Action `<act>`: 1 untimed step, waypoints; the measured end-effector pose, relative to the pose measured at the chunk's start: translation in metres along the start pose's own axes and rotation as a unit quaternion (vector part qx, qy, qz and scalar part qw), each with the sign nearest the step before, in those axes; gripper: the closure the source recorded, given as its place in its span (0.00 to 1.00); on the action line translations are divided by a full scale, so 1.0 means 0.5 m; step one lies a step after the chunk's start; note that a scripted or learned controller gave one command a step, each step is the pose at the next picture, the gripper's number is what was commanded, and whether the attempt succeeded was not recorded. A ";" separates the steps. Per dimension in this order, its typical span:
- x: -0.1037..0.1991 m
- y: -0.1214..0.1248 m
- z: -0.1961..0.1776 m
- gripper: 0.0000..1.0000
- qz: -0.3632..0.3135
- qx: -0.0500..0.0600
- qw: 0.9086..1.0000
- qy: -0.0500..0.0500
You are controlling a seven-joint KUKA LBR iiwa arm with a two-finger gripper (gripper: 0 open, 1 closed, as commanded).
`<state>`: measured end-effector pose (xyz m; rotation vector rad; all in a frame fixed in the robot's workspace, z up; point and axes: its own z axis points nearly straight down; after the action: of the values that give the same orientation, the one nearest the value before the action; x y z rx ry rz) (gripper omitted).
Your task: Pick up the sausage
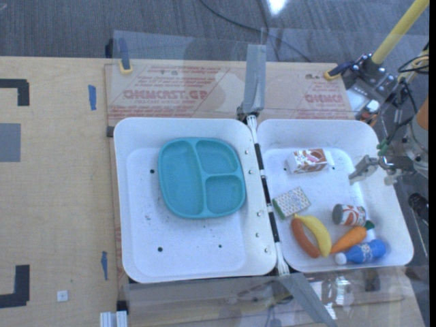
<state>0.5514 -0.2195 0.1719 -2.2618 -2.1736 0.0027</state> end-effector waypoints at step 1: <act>0.021 -0.111 0.160 0.00 0.051 -0.001 0.999 0.001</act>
<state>0.4960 -0.2066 0.0920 -2.3697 -2.0571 -0.0018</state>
